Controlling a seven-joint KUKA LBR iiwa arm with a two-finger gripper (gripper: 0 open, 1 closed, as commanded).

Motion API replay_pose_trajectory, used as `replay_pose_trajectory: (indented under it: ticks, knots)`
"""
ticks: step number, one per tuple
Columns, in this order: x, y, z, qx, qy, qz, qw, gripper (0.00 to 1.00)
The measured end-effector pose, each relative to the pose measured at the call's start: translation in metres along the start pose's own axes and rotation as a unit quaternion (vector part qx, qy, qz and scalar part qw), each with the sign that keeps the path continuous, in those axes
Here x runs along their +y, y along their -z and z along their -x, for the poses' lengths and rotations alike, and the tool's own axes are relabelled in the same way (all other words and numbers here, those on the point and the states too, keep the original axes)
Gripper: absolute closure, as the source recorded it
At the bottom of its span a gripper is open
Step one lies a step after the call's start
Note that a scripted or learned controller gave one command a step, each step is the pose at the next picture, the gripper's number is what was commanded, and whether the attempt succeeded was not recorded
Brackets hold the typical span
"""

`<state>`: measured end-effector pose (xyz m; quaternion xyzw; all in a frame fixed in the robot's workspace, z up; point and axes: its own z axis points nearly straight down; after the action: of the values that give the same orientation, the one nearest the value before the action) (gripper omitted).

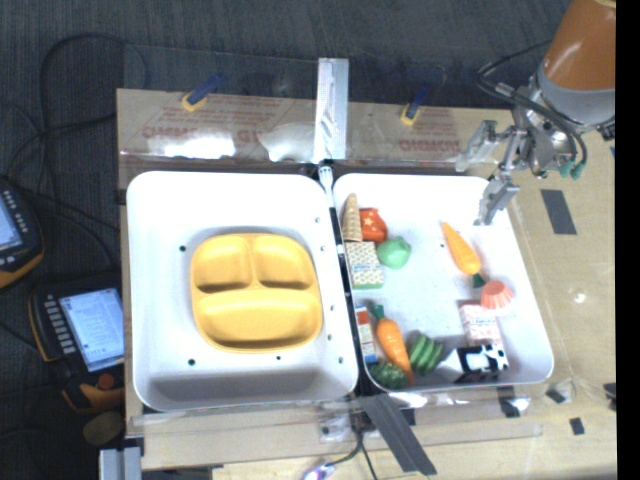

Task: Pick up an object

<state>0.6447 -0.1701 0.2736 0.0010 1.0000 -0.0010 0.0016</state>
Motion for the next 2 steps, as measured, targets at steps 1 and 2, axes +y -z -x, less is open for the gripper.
replay_pose_trajectory:
  ticks: [1, 2]
  knots:
    - [-0.021, -0.160, -0.007, 0.001, -0.176, 0.000, 0.9843, 0.00]
    - [-0.024, -0.185, -0.007, -0.002, -0.243, 0.001, 0.9700, 0.00]
